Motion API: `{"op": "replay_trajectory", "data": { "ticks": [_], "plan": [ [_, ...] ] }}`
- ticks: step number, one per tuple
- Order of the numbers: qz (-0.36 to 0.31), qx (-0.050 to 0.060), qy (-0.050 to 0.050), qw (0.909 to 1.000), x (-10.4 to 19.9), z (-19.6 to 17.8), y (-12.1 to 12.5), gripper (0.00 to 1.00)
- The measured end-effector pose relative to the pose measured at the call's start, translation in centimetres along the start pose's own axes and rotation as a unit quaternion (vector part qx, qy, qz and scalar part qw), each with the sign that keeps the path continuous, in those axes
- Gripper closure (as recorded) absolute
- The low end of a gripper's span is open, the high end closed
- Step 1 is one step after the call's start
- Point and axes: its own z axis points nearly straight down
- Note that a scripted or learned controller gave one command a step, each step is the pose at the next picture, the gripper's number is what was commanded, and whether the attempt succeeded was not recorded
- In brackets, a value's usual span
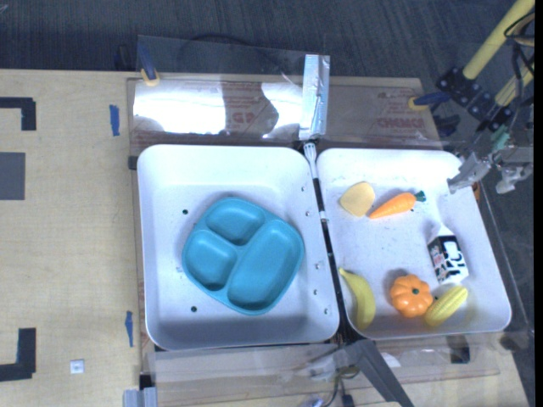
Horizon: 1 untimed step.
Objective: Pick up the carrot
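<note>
The carrot (394, 206), orange with a green top pointing right, lies in the back part of the right bin (386, 242). Nothing touches it, and a yellow rounded piece (357, 197) sits just to its left. My gripper (490, 170) hangs at the bin's far right rim, to the right of the carrot and a little behind it, well apart from it. It is partly hidden among cables and grey metal parts.
In the right bin's front part lie a banana (361, 297), a small orange pumpkin (410, 295), a yellow fruit (448, 303) and a black-and-white bottle (447, 259). The left bin (161, 193) holds a blue divided plate (244, 253).
</note>
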Motion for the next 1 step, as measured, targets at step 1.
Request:
{"op": "replay_trajectory", "data": {
  "ticks": [1],
  "plan": [
    [-0.051, 0.003, 0.001, 0.9987, 0.48, 8.77, 4.99, 0.0]
  ]
}}
